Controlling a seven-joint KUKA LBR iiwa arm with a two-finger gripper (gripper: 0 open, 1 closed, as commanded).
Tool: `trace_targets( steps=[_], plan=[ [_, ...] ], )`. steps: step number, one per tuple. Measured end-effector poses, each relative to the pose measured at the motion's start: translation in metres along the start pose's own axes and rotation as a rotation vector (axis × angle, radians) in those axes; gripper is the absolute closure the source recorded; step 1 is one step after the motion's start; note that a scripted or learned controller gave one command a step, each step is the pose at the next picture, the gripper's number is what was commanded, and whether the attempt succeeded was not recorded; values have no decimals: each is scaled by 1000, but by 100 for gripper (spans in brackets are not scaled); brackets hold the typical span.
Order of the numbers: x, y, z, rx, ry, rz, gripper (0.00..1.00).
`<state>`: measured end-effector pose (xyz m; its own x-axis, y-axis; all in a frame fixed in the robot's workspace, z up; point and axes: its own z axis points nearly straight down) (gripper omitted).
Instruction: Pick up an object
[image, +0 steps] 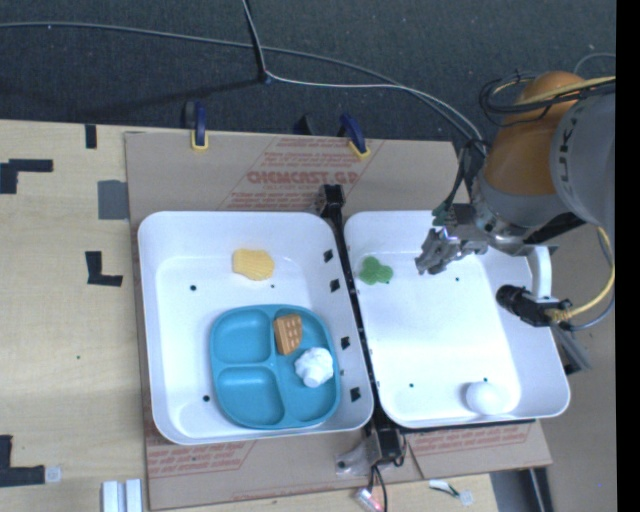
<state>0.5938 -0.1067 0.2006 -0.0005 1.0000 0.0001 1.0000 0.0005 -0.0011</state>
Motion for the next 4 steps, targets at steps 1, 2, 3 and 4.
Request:
trace_targets(
  steps=[1,2,3,4],
  plan=[
    [56,-7,6,0,1,-4,100],
    [100,-13,-7,-2,1,-4,100],
    [147,-24,-20,-1,1,-4,100],
    [202,-37,-12,0,1,-5,100]
  ],
)
